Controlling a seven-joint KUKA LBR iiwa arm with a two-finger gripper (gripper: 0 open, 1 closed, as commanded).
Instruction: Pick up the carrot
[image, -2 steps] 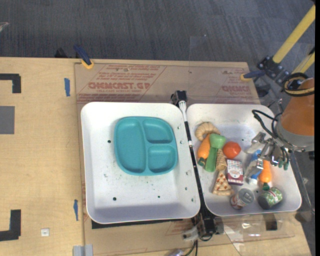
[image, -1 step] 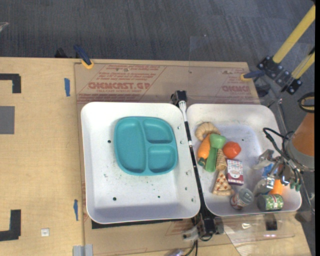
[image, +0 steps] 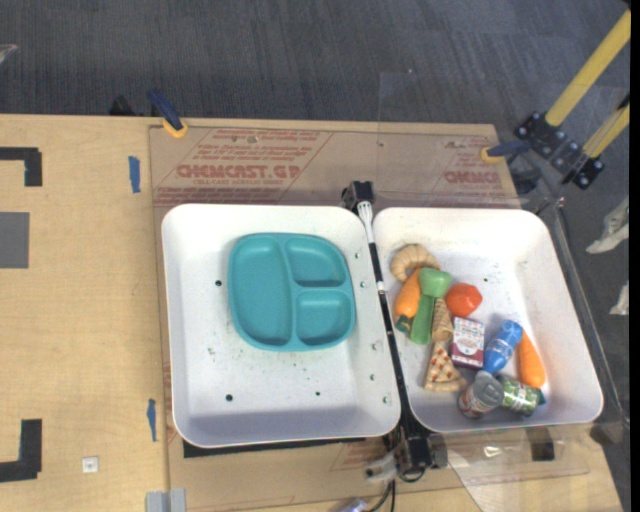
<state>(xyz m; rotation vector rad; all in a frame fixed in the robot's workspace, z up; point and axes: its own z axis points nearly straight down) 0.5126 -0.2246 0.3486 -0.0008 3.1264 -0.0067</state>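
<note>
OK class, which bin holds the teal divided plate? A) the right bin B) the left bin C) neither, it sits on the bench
B: the teal plate lies in the left bin, while the carrot and the other toy food lie in the right bin.

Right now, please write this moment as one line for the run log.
task: pick up carrot | carrot: lying in right bin, near right wall, beside blue bottle | left bin: teal plate | status: not picked

A pale grey sliver, possibly the arm (image: 612, 228), at the right side.
</note>
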